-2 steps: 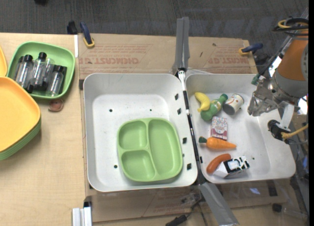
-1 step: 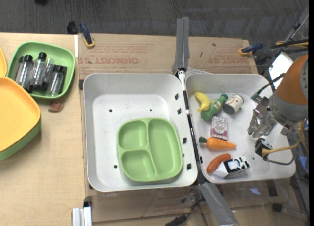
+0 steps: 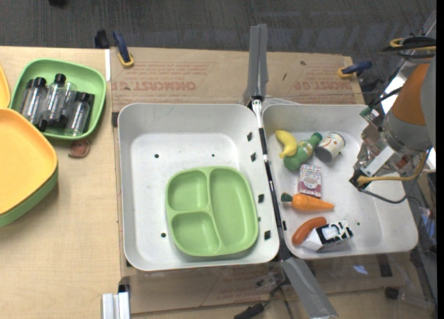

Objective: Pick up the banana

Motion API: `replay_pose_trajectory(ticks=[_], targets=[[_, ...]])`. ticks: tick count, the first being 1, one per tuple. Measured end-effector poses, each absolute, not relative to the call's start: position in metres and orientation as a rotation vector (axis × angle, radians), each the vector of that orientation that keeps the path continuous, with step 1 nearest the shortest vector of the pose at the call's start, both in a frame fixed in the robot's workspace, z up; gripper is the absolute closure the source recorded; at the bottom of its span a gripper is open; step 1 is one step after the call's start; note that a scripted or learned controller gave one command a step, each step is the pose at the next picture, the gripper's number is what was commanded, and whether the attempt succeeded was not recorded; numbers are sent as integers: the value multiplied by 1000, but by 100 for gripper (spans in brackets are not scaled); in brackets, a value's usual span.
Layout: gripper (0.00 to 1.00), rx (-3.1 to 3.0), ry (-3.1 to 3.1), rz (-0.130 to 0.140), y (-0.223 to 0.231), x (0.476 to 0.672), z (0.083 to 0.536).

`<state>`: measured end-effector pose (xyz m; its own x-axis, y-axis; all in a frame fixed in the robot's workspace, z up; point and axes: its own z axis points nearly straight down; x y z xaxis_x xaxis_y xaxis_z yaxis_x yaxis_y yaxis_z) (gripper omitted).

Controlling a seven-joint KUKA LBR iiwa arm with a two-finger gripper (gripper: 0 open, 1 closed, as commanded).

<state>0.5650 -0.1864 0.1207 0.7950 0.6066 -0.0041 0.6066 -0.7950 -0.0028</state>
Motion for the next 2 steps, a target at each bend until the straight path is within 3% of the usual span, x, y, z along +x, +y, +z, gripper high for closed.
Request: replay_pose_trajectory(ticks=[1,2], targets=[[100,-3081,-597,10,-214,491,96],[100,-3105,-475,7,-222,573,118]])
